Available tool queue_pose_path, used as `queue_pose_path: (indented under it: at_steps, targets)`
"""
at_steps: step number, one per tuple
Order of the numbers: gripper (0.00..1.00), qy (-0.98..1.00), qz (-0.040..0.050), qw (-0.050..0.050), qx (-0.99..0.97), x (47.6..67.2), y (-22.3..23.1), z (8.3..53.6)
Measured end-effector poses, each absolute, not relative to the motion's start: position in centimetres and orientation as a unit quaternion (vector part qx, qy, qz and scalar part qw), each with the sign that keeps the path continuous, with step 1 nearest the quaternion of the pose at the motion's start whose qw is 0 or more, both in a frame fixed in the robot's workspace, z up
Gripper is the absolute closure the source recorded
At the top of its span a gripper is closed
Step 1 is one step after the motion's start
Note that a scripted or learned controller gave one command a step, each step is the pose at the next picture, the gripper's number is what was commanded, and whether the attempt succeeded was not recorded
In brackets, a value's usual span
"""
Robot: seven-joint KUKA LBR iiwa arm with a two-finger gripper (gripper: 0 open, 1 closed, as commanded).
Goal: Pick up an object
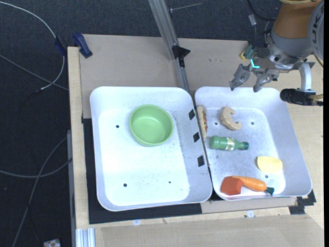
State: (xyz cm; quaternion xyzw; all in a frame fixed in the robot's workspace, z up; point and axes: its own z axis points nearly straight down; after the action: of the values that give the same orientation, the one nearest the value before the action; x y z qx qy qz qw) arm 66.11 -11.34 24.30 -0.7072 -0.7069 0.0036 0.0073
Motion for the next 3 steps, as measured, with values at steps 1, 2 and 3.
queue_pose_path:
  at_steps: [1, 2, 3]
  targets:
    - [0.00, -0.707, 0.0013, 0.005, -0.707, 66.2, -11.3, 24.7]
    - [0.00, -0.707, 0.0045, 0.007, -0.708, 65.9, -11.5, 18.3]
    - [0.00, -0.706, 0.0040, 0.007, -0.708, 66.1, -12.2, 13.6]
